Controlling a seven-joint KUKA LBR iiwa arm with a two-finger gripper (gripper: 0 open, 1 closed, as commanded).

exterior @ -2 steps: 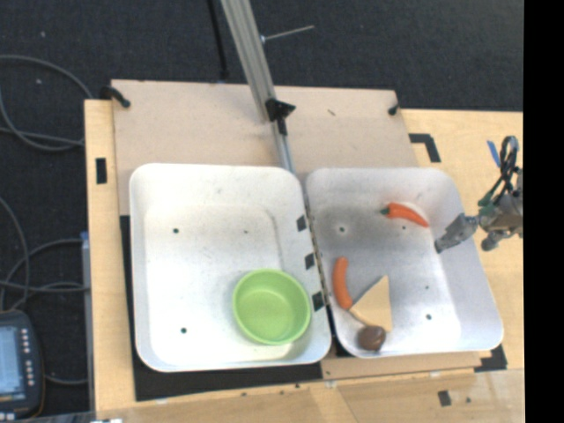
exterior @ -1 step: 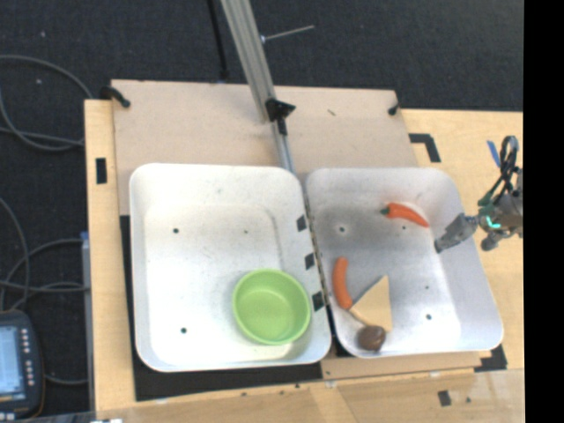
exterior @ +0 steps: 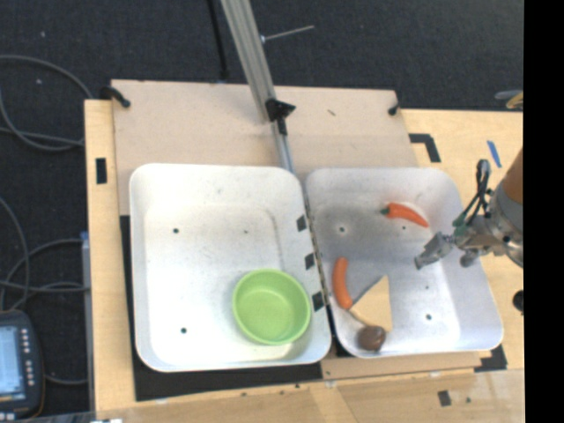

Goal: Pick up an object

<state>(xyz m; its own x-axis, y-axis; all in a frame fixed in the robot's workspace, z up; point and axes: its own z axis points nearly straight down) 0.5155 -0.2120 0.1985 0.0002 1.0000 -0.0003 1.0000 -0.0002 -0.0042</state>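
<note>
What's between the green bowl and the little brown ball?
In the camera view, an orange sausage lies between the green bowl and brown ball, past the bins' touching rims.

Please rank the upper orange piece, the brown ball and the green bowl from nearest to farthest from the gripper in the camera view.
From the gripper, at the right bin's right side:
1. Upper orange piece, up-left of it, in the right bin.
2. Brown ball, at the right bin's lower edge.
3. Green bowl, in the left bin's lower right corner.
</note>
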